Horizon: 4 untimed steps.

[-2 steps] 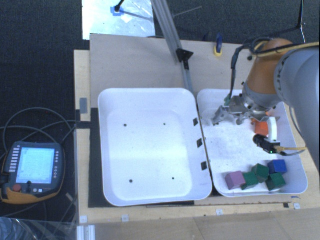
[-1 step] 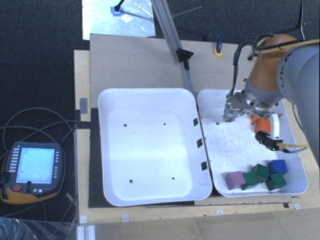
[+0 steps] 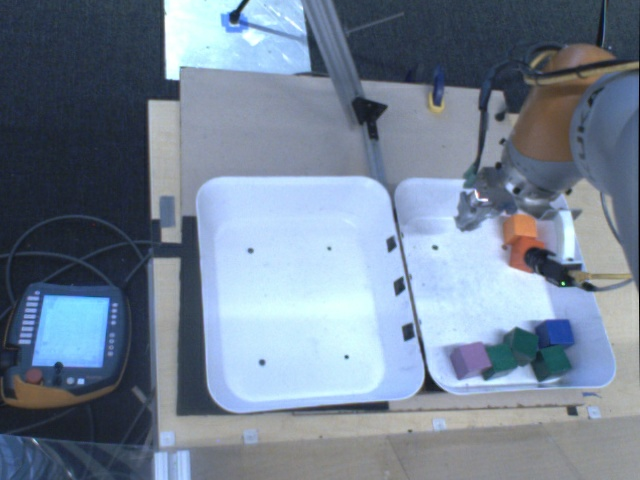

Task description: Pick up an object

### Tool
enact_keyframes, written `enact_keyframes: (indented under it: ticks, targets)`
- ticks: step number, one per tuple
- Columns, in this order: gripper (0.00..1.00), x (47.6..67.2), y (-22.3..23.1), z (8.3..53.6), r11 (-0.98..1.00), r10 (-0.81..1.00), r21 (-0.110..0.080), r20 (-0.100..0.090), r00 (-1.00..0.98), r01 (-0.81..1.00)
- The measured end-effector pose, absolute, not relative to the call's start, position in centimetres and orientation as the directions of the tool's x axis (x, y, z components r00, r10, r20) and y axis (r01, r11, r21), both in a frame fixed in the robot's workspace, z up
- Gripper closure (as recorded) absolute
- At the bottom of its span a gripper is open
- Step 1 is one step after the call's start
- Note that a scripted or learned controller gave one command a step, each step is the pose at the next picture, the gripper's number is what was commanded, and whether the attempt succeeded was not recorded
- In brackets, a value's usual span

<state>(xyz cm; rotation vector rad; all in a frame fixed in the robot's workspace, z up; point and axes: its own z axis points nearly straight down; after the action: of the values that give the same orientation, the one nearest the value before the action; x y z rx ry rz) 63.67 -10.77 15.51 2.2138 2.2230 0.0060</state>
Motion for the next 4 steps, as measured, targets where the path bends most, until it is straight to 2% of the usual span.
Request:
enact_keyframes:
  ticks: [1,2,4]
  targets:
    - [1.0,63.6,-10.3,21.9,0.005,1.0,0.009,-0.001,-0.005,1.0]
    - [1.0,63.8,-10.3,24.4,0.005,1.0,0.005,0.0,-0.005,1.0]
    - [1.0,62.5,-0.5,23.1,0.01,1.0,0.0,0.002,-0.01,1.0]
